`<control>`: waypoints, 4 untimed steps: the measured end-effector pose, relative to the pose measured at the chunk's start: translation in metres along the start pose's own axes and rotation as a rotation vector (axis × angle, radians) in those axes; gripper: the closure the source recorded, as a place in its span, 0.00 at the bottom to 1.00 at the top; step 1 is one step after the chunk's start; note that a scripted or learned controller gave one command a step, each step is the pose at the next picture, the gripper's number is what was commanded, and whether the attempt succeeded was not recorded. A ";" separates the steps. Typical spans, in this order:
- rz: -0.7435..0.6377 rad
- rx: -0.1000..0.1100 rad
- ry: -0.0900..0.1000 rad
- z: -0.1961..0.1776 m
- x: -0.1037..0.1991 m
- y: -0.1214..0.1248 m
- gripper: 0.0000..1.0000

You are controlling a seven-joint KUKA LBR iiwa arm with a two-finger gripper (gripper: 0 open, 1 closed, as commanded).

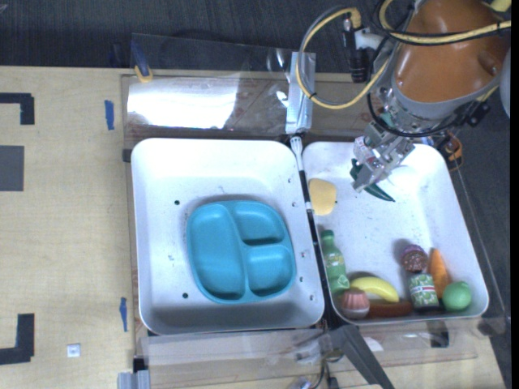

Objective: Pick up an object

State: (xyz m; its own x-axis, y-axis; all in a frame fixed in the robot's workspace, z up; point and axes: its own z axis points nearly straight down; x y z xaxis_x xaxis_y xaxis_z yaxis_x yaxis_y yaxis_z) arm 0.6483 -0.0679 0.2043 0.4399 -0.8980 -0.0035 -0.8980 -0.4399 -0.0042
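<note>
A view from above of a pale wooden bench bearing two shallow white bins side by side. The left bin holds a teal tray with three compartments, lying flat near the bin's middle. The right bin holds a scatter of toy foods. A pale yellow piece lies against the bin's left wall near the top. Below it, along the same wall, a green bottle lies lengthwise. Along the bottom edge, from left to right, sit a reddish round item, a banana, a small can with a green and red label and a green ball. Just above the can is a dark red round piece, and a carrot stands beside it to the right. The grey arm with its orange band reaches in from the upper right, with yellow cables looping around it. The hand hangs over the upper part of the right bin, pointing down and left. A dark green item shows at its tip, but whether the hand has hold of it, and how far the hand is open, cannot be told from this angle. A clear plastic sheet stands behind the bins
</note>
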 end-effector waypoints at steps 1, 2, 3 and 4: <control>0.006 0.005 -0.002 -0.010 0.000 -0.001 1.00; -0.219 -0.005 -0.002 0.020 -0.017 -0.004 1.00; -0.213 0.003 -0.003 0.008 -0.017 -0.005 1.00; -0.208 0.008 -0.006 -0.002 -0.017 -0.007 1.00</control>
State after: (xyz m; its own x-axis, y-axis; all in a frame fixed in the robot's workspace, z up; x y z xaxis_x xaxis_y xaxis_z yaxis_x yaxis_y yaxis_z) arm 0.6467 -0.0493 0.2063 0.6162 -0.7876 -0.0074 -0.7876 -0.6160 -0.0136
